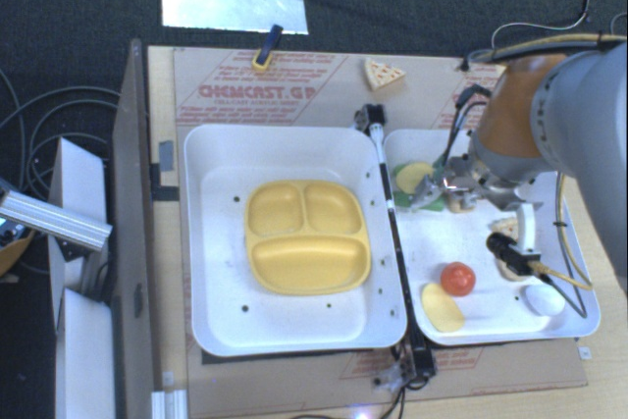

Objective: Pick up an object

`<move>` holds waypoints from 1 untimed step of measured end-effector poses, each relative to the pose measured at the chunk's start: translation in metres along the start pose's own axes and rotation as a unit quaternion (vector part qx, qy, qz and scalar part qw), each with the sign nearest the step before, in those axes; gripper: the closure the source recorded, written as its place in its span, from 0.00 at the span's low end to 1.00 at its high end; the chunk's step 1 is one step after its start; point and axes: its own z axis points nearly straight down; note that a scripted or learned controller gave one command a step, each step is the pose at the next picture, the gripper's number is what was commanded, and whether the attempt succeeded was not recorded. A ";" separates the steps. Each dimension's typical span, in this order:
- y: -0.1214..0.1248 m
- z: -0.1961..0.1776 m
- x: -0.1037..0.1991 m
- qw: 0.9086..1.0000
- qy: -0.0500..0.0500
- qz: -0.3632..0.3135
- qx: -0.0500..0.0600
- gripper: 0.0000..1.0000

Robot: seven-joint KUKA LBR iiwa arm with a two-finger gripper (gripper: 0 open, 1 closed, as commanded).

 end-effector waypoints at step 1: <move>0.043 0.002 0.001 1.000 0.001 0.001 0.007 0.00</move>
